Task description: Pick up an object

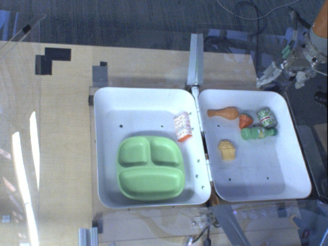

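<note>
My gripper (284, 79) hangs above the far right corner of the right bin (266, 181), beyond its back rim, open with nothing between its fingers. In the right bin lie an orange drumstick-shaped toy (224, 113), a small red piece (246, 121), a green and white can (266, 118), a green bottle (259, 132) on its side and a yellow lumpy toy (227, 149). These sit in the bin's far half, below and to the left of the gripper. In the left bin (107, 137) lie a green divided tray (150, 167) and a red and white packet (182, 127).
A grey metal post (195, 60) stands behind the seam between the two bins. Black cables (246, 6) loop on the dark floor at the back. The wooden bench (56, 137) stretches to the left of the bins.
</note>
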{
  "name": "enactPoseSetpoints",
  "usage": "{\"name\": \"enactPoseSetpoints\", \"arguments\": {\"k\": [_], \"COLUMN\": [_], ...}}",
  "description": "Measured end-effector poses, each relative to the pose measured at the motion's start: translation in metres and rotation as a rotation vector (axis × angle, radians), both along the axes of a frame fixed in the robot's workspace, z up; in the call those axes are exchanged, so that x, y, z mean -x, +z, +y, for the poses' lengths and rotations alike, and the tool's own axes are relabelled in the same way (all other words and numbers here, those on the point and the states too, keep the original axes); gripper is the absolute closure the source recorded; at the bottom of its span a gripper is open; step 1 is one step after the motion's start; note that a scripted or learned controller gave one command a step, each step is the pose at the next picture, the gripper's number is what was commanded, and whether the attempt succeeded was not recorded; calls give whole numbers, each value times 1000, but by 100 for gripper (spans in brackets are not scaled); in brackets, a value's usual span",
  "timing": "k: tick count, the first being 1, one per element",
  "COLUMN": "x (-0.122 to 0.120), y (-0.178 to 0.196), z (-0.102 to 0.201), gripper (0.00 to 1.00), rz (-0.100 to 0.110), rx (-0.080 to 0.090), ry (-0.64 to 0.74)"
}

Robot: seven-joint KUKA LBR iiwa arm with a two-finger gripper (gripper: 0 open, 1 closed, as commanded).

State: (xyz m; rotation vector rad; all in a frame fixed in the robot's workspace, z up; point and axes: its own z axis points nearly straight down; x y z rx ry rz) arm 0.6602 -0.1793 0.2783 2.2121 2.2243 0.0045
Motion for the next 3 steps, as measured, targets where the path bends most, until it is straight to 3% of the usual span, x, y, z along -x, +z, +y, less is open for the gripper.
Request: {"name": "enactPoseSetpoints", "arguments": {"k": [1,2,3], "x": [5,25,22], "y": [-134,-191,-177], "z": [34,40,41], "gripper": [0,0,100], "rz": [1,-2,-12], "rx": [0,0,0], "ry": [111,139,140]}}
